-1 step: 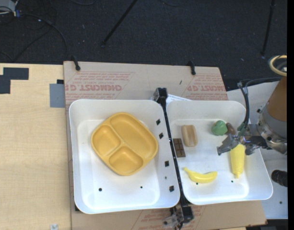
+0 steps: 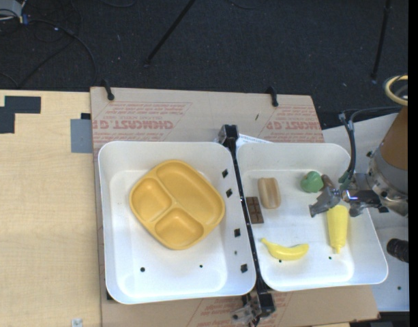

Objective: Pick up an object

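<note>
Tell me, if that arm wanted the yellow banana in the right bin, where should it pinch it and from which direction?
Probably across its thick middle, coming straight down from above. The banana lies flat on the right bin's floor, curved, with tapering ends that could slip out. Bare floor lies on both long sides, so fingers could close across its narrow width. The gripper hangs farther right, by the yellow bottle.

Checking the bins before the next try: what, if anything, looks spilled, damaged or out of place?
Nothing stands out. The yellow divided plate lies flat in the left bin; the banana, tan block, green ball and yellow bottle lie apart in the right bin.
</note>
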Action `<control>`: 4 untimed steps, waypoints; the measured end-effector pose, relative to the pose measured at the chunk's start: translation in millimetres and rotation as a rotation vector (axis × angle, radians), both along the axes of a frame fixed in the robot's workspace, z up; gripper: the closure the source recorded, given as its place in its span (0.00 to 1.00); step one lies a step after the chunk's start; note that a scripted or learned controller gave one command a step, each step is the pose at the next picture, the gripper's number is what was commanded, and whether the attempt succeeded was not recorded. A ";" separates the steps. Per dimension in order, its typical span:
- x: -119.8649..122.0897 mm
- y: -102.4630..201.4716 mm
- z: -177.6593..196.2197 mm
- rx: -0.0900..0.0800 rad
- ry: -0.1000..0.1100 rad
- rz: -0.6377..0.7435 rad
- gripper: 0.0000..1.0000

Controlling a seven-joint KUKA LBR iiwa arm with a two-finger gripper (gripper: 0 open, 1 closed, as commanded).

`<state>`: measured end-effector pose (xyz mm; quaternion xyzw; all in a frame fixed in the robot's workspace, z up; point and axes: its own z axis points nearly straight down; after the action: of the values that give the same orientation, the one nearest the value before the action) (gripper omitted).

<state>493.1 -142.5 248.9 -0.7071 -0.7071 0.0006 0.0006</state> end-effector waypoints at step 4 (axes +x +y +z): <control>4.7 -6.3 -122.5 0.002 0.005 -0.004 1.00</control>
<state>497.8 -148.8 126.4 -0.7085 -0.7057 0.0014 0.0031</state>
